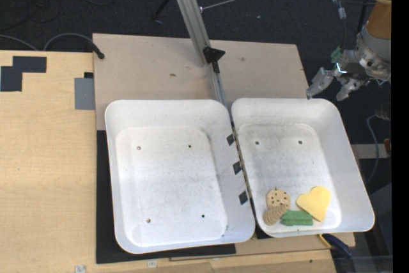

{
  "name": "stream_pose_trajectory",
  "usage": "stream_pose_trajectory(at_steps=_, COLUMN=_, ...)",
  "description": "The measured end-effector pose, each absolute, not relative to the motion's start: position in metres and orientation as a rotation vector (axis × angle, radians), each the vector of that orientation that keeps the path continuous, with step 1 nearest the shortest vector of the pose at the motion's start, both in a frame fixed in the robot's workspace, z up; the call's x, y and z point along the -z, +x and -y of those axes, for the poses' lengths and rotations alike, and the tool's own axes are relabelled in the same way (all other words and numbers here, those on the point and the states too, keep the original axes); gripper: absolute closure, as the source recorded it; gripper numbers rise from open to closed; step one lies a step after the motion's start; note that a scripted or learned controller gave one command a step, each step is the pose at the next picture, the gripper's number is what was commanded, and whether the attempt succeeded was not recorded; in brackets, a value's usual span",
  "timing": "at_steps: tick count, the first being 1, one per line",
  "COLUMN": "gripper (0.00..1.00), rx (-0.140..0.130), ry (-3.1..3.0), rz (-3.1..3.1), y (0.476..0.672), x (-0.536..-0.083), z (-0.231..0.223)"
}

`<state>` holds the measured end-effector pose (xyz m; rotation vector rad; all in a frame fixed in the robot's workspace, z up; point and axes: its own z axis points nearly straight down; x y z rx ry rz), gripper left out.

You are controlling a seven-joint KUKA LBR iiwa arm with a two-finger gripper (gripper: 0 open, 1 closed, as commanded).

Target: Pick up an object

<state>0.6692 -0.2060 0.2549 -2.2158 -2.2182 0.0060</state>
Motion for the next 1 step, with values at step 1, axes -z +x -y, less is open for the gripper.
stream_pose_trajectory(at_steps=1, gripper=0.00, rx=-0.003, ry=-2.215, rz=2.224, y=0.6701, x=-0.2581, z=0.2054)
